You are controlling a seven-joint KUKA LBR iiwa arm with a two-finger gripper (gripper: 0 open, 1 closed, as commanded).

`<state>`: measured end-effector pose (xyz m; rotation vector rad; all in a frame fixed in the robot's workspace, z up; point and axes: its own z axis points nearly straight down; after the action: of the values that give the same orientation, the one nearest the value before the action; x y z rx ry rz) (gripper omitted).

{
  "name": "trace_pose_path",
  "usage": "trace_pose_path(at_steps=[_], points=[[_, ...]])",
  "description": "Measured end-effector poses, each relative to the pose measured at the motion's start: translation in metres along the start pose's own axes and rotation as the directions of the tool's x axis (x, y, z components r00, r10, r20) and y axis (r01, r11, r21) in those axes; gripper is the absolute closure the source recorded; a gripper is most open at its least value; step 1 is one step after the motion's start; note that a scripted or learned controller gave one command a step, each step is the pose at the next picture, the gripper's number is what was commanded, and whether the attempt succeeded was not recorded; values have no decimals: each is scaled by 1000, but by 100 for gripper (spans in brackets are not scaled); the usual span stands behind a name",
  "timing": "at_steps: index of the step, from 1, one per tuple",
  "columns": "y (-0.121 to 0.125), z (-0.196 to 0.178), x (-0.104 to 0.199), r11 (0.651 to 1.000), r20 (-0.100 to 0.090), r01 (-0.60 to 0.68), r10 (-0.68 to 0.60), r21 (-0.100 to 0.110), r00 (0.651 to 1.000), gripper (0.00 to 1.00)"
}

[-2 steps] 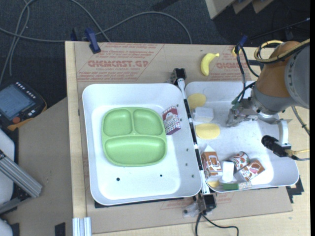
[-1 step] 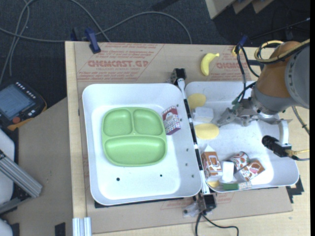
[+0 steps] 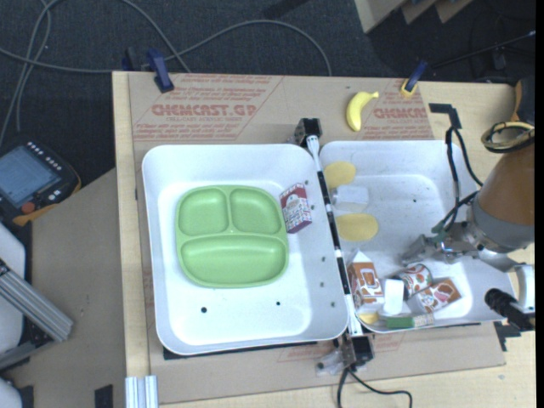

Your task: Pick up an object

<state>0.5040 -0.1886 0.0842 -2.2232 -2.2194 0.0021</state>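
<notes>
Right, left to right: green divided plate point(image 3: 231, 236) sits mid left bin point(image 3: 170, 313), with a small red-and-white packet point(image 3: 295, 207) at its right edge, leaning toward the divider. Banana point(image 3: 359, 109) lies outside on the board, upper centre. In the right bin point(image 3: 399, 155): two yellow discs point(image 3: 357, 226) along the left side, and a cluster of packets point(image 3: 425, 291) with an orange carton point(image 3: 365, 283) in the lower part. Gripper point(image 3: 438, 246) hangs just above and right of that cluster; cannot tell how it's set from this angle. Best bet: pick one item at the pile's edge, descend straight, avoid straddling two packets. The pile is tight, so a slip is likely.
</notes>
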Motion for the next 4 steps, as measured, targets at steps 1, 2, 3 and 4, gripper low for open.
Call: trace_pose_path(at_steps=[1,2,3,4], points=[[-6,-61,2,1000,0,2,-2,-3,1000,0],[36,-41,54,1000,0,3,-3,-3,1000,0],[-21,-1,70,1000,1,2,-2,-6,1000,0],[36,-42,9,1000,1,1,-1,-3,1000,0]])
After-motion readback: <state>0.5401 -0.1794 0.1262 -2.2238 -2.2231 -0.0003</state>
